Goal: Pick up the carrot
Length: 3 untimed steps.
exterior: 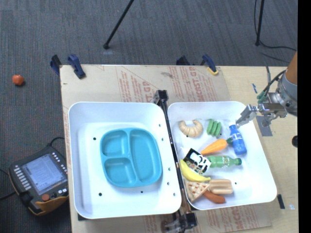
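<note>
Gripper (256, 116) hangs over the right bin's (262, 178) upper right edge, fingers spread, nothing between them. Below-left lies the carrot (214, 146), orange, tapered, green-tipped, mid-bin, between a blue bottle (237, 141) and a green bottle (224, 161).

Even overhead light, soft shadows; the white bins (121, 111) glare a little, the whole picture slightly soft.

The arm (291, 81) is cut off at the right edge; a hot dog (214, 197) lies partly under a waffle (199, 189).
</note>
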### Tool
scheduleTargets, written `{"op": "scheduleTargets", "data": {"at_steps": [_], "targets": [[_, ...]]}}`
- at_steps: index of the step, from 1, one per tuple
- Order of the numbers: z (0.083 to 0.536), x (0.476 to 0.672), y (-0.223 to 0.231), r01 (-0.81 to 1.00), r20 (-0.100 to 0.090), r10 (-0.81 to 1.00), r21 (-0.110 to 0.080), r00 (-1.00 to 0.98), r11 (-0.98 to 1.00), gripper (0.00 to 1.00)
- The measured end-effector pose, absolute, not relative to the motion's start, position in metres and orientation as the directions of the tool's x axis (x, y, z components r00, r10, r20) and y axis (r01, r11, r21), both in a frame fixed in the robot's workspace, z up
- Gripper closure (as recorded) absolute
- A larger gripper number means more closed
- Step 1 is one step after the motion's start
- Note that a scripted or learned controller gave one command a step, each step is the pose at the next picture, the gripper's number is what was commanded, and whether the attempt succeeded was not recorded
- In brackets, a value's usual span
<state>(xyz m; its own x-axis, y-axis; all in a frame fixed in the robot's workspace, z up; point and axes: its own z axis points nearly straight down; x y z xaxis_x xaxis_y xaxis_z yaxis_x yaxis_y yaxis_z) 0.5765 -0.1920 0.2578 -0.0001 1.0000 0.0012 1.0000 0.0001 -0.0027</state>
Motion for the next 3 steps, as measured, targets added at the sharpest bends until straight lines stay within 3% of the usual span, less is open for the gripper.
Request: {"op": "scheduleTargets", "data": {"at_steps": [1, 2, 3], "targets": [[0.14, 0.572, -0.132, 0.999, 0.003, 0.999, -0.006, -0.035, 0.035, 0.0], [0.101, 0.569, -0.107, 0.999, 0.001, 0.999, -0.002, -0.044, 0.044, 0.0], [0.087, 0.605, -0.094, 0.957, 0.0, 0.957, -0.004, 0.289, -0.289, 0.0]]}}
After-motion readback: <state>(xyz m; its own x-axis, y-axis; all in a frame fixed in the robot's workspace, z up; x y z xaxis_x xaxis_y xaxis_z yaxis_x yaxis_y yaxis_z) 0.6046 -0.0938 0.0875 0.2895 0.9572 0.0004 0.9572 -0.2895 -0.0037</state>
